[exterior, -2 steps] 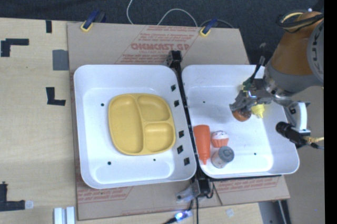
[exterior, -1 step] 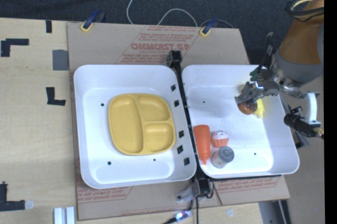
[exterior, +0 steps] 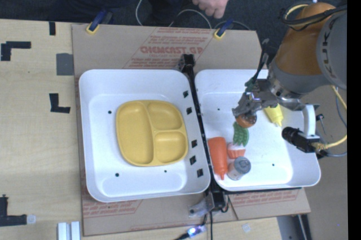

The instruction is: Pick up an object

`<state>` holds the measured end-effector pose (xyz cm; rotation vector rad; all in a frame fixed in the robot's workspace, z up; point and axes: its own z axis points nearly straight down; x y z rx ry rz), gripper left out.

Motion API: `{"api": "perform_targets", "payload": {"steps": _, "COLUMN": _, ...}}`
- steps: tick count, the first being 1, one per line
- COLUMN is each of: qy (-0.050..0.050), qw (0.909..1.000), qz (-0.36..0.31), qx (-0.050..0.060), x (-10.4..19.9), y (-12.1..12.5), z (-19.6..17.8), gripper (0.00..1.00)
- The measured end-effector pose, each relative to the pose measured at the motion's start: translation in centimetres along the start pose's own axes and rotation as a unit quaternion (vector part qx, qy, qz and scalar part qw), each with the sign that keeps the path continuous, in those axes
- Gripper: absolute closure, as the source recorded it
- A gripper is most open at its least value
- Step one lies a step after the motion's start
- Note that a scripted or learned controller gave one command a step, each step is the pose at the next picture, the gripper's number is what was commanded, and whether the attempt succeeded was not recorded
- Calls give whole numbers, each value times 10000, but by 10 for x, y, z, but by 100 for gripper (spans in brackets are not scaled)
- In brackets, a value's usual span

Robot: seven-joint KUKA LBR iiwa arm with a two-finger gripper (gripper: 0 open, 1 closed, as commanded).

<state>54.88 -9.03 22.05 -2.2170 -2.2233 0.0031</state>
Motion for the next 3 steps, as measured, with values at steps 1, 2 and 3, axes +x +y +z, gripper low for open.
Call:
{"api": "perform_targets", "payload": {"steps": 1, "qy": 7, "qw": 10000, "qz": -19, "qx": -9, "x": 50, "y": 2, "z": -9, "gripper": 100}}
{"api": "perform_targets", "payload": {"steps": 2, "qy": 4, "qw": 10000, "qz": -13, "qx": -6, "x": 105, "y": 3, "z": -13, "gripper": 100}}
{"api": "perform_targets", "payload": {"steps": 3, "qy": 4, "qw": 10000, "qz": -18, "qx": 2, "x": 158, "y": -11, "z": -14, "gripper": 100}}
